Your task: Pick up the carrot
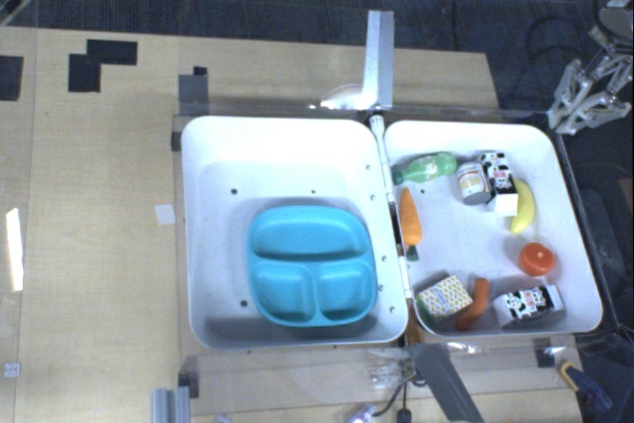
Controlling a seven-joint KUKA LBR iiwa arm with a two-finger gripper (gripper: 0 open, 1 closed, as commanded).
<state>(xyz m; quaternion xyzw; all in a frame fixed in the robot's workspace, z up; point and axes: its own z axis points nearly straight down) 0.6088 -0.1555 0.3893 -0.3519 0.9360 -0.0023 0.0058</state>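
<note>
Against the right bin's (570,203) left wall, the carrot (408,218); tool (591,92) outside, grip state unclear.

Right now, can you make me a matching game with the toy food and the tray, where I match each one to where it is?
Things:
1. carrot
2. banana
3. blue tray
4. hot dog

Places:
A. in the left bin
B. near the right bin's front edge
C. against the divider between the bins
D. toward the right bin's right side, beside a small carton

Pairs: 1-C, 2-D, 3-A, 4-B
</note>
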